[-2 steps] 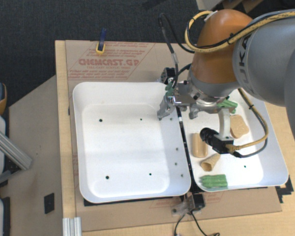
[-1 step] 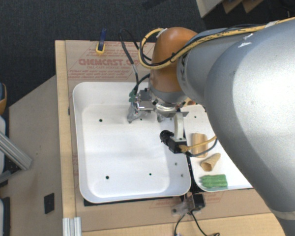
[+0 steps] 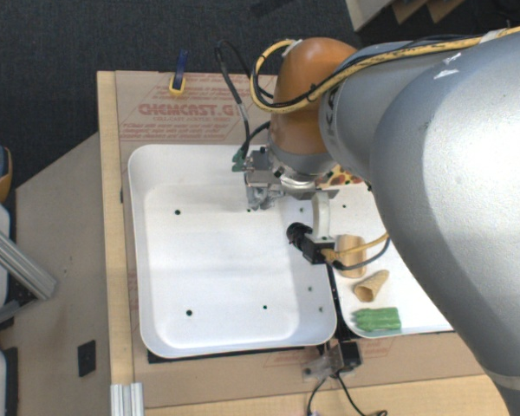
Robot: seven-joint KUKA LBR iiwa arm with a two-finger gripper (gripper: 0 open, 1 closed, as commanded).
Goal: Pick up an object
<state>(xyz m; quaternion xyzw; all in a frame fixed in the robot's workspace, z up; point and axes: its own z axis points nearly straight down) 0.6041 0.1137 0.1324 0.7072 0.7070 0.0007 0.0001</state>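
Camera view, gripper [image 3: 257, 201]: hung low over the left bin [image 3: 156, 258], near its far right corner; whether it was open or closed could not be told.
Cone [image 3: 371, 284]: tan and tapered, it lay on its side in the right bin [image 3: 420, 319], just past the left bin's right wall.
Green block [image 3: 379, 321]: bright green, flat and rough-looking, beside the left bin's near right corner.
Tan piece [image 3: 351, 251]: pale, its shape unclear, just beyond the cone.
Left bin: white, shallow and smooth, with rounded corners and a dotted floor.
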